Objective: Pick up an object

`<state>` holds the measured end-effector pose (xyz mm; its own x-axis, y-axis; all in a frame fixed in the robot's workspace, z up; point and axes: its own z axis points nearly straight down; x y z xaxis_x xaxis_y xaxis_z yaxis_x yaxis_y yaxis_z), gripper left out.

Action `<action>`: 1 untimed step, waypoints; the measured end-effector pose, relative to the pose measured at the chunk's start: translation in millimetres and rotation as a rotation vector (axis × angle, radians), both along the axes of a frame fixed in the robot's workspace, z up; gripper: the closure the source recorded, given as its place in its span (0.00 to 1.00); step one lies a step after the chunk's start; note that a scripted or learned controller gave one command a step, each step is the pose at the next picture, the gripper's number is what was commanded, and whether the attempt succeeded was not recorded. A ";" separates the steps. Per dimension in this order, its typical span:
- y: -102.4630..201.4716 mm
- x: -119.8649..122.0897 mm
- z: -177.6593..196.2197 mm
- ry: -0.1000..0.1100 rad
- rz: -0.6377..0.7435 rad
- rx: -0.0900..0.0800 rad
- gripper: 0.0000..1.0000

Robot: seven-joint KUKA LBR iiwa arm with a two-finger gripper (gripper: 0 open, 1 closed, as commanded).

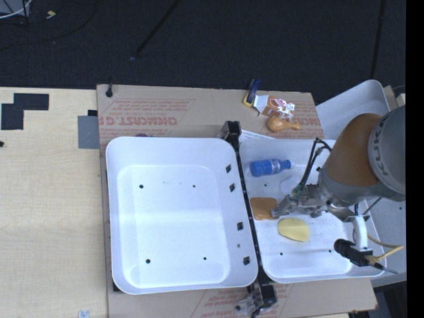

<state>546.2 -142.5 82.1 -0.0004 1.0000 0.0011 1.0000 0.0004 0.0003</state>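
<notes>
In the right bin lie a blue bottle on its side, an orange-brown piece by the bin's left wall, and a pale yellow piece. My gripper reaches in from the right, low over the bin floor. Its tip sits just right of the orange-brown piece and above the yellow piece. I cannot make out whether it touches either one.
The left bin stands beside the right one, with a black divider clip between them. On the cardboard behind the bins lie an orange toy, a small printed packet and a blue-yellow item. Cables hang off the wrist at the right bin's right corner.
</notes>
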 end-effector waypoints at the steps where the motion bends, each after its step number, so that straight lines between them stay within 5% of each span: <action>1: 25.9 47.5 7.7 -0.004 0.001 -0.005 0.00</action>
<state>593.7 -116.6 89.8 -0.0015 1.0000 -0.0034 1.0000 0.0015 0.0044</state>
